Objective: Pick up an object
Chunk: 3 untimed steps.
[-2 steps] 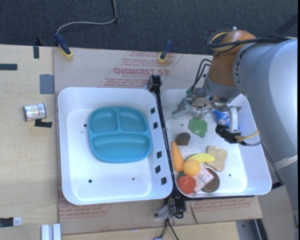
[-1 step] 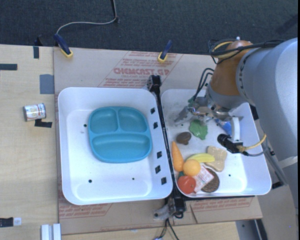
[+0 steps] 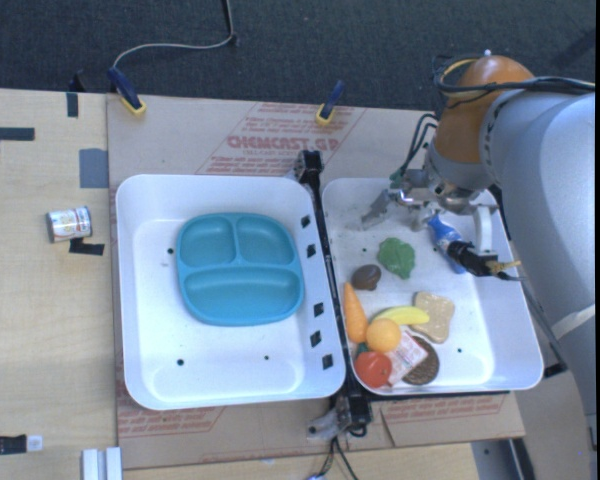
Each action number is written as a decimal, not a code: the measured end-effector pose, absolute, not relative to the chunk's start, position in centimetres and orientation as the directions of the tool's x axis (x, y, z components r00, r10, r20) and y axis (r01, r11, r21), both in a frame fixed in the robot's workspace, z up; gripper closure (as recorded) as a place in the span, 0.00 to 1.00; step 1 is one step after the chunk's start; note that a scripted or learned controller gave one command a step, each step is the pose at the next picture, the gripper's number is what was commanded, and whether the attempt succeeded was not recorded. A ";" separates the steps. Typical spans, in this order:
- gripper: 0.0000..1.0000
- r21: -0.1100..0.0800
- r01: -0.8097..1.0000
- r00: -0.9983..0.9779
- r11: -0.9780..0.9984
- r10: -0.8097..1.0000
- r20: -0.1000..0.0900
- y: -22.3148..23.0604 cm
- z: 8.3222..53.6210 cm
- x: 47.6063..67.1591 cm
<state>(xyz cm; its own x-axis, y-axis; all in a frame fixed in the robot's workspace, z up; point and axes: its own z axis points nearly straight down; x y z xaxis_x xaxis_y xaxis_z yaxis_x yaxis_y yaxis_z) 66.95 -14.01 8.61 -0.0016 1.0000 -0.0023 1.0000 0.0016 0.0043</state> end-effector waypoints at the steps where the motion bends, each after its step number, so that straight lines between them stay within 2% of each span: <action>1: 0.00 0.002 1.000 0.000 0.000 1.000 -0.002 -12.0 8.6 63.3; 2: 0.00 0.005 1.000 -0.002 0.002 1.000 -0.002 -12.8 8.7 61.5; 3: 1.00 0.005 1.000 -0.001 0.001 1.000 -0.002 -12.9 9.7 61.5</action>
